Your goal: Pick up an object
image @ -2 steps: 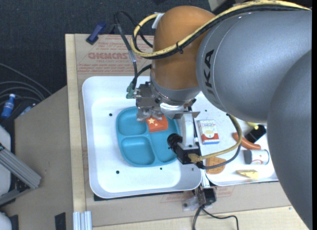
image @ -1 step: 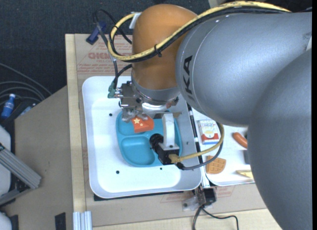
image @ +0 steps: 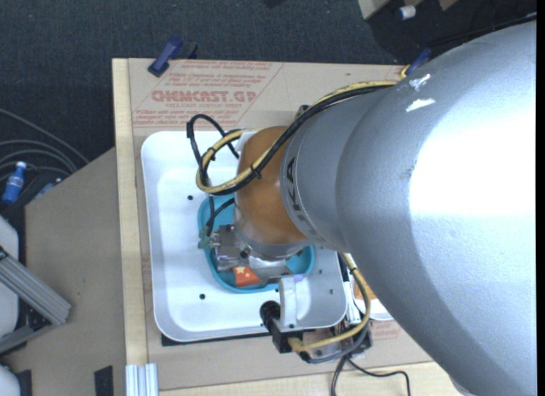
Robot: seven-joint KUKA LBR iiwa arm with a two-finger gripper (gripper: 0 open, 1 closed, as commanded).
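My grey arm with its orange band point(image: 271, 190) reaches down into the left white bin point(image: 174, 241). Its wrist and gripper body point(image: 238, 254) sit low over a blue object point(image: 223, 279) that lies in the bin. A small orange piece point(image: 247, 277) shows against the blue object just under the wrist. The arm covers most of the blue object and the space under the wrist.
Black and yellow cables point(image: 209, 160) loop off the wrist over the bin's upper part. The bin rests on a brown board with red lettering point(image: 204, 96). A blue clip point(image: 164, 58) lies at the board's far left corner. The arm hides the right bin.
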